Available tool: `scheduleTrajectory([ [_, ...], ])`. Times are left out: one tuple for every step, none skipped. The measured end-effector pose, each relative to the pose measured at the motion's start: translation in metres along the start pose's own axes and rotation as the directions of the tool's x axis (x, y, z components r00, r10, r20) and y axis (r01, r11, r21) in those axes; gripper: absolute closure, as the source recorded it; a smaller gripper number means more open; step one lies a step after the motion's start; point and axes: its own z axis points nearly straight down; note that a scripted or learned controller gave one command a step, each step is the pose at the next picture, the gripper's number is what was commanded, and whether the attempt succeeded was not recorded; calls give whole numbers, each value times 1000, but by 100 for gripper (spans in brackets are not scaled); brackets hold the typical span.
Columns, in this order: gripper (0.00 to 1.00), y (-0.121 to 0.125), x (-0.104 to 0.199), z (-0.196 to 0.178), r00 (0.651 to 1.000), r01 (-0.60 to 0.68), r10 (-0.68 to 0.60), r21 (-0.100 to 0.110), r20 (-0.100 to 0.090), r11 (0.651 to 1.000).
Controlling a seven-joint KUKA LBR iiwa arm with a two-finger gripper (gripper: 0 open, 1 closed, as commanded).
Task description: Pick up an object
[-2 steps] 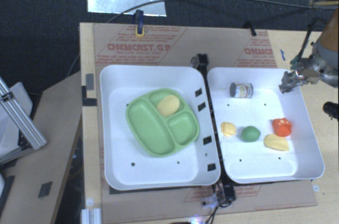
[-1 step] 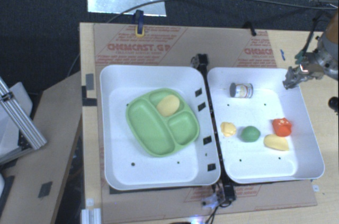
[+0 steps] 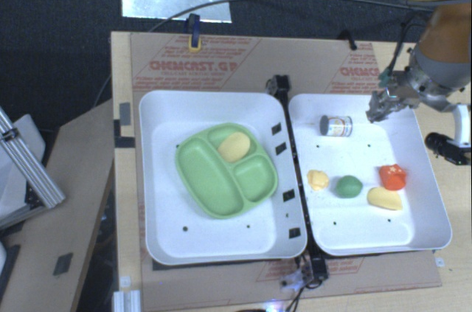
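Small silver can with a white label point(image 3: 336, 126): I see it lying on its side in the far part of the right white bin point(image 3: 420, 226), nearest of all the items to the tool.
Tool point(image 3: 380, 108): it hangs over the far right part of that bin, just to the right of the can and apart from it; I see nothing between its tips, and I cannot tell from here whether it is released or clenched.
Grey arm with orange band point(image 3: 442, 37): it comes in from the right edge, above the bin's far right corner.
Small pale yellow lump point(image 3: 318, 179): on the bin floor nearer the camera than the can, close to the divider.
Round green ball-like object point(image 3: 349, 186): just right of the pale lump.
Red-orange pepper-like toy point(image 3: 393, 177): right of the green one, well apart from the tool.
Yellow lemon-shaped toy point(image 3: 385, 198): just beside the red-orange one, on its near side.
Left white bin point(image 3: 158, 229): it holds a green plastic divided tray point(image 3: 214, 185).
Yellow oval object point(image 3: 234, 147): I see it resting in the tray's far compartment.
Tabletop point(image 3: 81, 156): both bins sit side by side on a brown printed board point(image 3: 243, 56).
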Motion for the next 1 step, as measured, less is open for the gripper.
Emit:
scheduleTrajectory([
  [100, 9, 58, -9, 1000, 2, -2, -1, -1, 1000],
])
